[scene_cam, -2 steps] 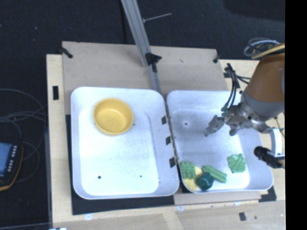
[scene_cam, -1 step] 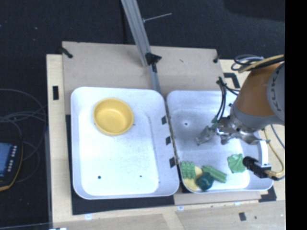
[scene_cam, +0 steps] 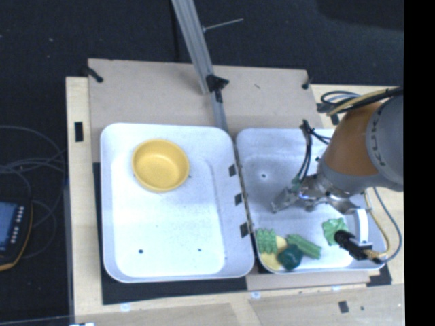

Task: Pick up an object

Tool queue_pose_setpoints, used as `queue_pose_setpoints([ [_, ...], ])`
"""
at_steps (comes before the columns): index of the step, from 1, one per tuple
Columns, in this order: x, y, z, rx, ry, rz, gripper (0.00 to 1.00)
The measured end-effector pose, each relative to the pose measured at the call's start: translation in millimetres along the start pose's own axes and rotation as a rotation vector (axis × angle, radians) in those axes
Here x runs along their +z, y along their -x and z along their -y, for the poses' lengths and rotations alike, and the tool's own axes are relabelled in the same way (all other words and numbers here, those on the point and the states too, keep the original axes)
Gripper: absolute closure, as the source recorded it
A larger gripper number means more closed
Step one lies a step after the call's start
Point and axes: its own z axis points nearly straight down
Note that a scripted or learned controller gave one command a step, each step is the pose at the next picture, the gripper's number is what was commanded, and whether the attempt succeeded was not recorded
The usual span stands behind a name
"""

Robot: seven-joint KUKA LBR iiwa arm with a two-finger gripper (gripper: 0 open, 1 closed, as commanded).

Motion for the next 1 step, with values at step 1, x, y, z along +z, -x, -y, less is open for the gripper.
queue_pose_setpoints([
  [1,-12.3,0.2,-1.2,0.001,0.004,-0.001,1.00],
])
